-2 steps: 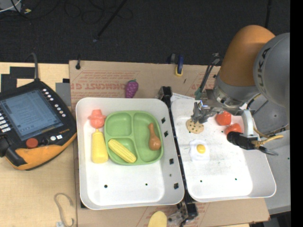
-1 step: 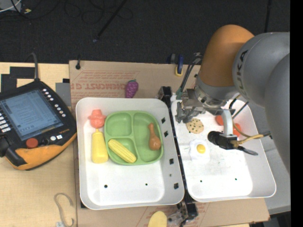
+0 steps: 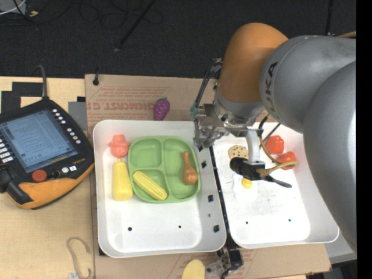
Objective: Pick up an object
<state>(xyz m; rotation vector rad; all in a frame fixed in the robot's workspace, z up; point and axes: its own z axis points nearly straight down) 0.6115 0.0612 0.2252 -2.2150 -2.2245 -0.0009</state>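
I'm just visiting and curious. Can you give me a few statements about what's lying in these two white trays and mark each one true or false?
1. The green plate sits in the left bin. True.
2. A corn cob lies on the green plate. True.
3. The purple grapes lie inside the right bin. False: they lie on the cardboard behind the bins.
4. The cookie is in the left bin. False: it is in the right bin.
5. A tablet sits left of the bins. True.

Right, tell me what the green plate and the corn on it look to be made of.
Green plate: likely moulded plastic, uniform colour, soft sheen, rounded compartment walls. Corn: apparently toy plastic or rubber, even yellow, ridged with kernel rows, slightly glossy; which one can't be told from here.
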